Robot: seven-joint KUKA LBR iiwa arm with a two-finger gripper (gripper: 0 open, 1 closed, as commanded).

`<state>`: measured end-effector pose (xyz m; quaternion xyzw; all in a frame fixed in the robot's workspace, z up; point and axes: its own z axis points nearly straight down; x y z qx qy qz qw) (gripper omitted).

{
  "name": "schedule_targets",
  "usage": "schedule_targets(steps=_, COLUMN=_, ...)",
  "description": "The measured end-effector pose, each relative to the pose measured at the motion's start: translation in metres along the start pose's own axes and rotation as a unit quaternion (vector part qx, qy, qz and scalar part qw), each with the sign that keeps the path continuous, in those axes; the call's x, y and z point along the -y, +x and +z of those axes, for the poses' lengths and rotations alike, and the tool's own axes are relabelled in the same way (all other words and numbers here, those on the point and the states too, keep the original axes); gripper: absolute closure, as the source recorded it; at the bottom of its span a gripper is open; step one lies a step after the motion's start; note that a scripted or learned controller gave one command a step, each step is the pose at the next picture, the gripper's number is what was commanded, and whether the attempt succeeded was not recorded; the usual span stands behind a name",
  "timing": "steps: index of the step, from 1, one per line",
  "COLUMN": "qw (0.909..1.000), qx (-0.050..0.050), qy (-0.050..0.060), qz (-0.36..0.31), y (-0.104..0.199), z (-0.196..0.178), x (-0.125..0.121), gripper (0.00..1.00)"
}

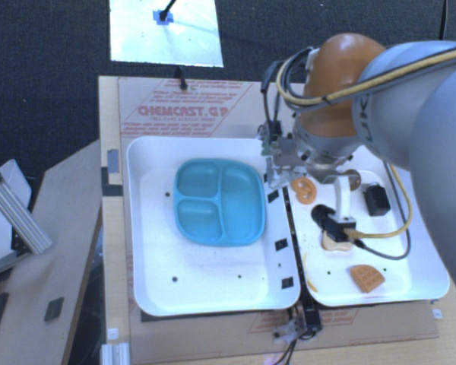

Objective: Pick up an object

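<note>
The plate (218, 202) is blue, bins (205, 280) white, pretzel (305, 190) orange

Pickables: blue three-compartment plate (216, 202) lying flat, face up, mid left bin (156, 280); in right bin (414, 268), orange pretzel-shaped piece (305, 191) by the left wall, small black block (377, 199) toward the back, tan-orange wedge (366, 278) near the front edge, all apart.

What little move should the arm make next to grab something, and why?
Probably a slight shift toward the orange pretzel-shaped piece and then down. The gripper hovers by the divide between the bins, and that piece, in the right bin, lies closest to it; the blue plate looks too broad.
</note>
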<state>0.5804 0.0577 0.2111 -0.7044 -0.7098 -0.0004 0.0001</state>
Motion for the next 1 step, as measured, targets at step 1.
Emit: schedule_targets(steps=1, qw=1.0, qx=0.0, qy=0.0, qz=0.0, y=0.0511, z=0.0034, x=0.0074, gripper=1.0)
